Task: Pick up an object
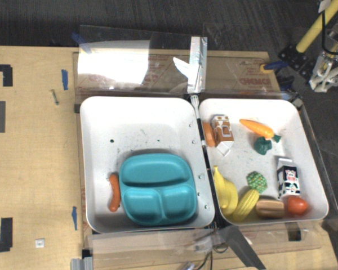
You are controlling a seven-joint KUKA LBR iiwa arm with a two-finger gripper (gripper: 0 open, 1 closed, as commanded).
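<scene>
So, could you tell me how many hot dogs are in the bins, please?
2: one hot dog left of the teal tray in the left bin, another near the right bin's front edge.

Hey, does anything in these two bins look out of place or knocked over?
One thing stands out: an orange toy sausage lies alone on the left white bin's floor, beside the teal divided plastic tray rather than in it. The small milk carton in the right bin lies on its side. Nothing looks spilled or damaged.

looks like robotics lab setup. two white bins (96, 151) side by side on plywood bench (28, 151), black tape markers (3, 75) on board, clear plastic sheet (129, 66) taped behind, toy food (258, 128) as props, dark carpet floor (129, 10).
</scene>
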